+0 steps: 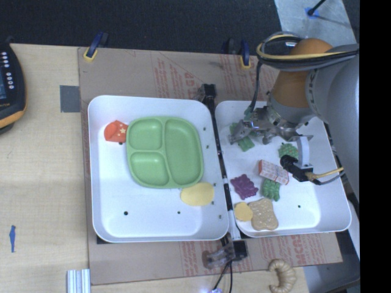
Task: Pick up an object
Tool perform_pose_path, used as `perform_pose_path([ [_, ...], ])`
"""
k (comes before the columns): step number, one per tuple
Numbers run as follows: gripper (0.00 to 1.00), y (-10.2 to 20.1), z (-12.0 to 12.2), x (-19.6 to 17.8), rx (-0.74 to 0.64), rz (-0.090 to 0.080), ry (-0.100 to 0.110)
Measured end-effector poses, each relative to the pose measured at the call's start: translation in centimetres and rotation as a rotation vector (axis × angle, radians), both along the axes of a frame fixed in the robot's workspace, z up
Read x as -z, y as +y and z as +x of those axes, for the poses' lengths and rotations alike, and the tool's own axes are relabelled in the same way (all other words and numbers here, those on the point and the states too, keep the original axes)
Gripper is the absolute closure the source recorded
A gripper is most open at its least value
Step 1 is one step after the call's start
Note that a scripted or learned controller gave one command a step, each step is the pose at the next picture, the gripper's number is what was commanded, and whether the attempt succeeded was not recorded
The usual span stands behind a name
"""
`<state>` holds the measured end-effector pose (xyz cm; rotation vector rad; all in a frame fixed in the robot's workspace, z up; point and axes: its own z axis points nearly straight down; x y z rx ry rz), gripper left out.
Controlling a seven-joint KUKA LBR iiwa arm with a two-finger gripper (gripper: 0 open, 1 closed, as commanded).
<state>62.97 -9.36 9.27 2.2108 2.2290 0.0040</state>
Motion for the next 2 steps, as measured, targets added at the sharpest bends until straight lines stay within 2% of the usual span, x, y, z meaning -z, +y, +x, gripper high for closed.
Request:
perform_pose_path([
  [1, 1.0, -0.3, -0.3, -1.0, 0.002, 0.0, 0.007],
  [2, 1.0, 4.8, -6.2, -12.2, 0.0, 0.003, 0.002],
])
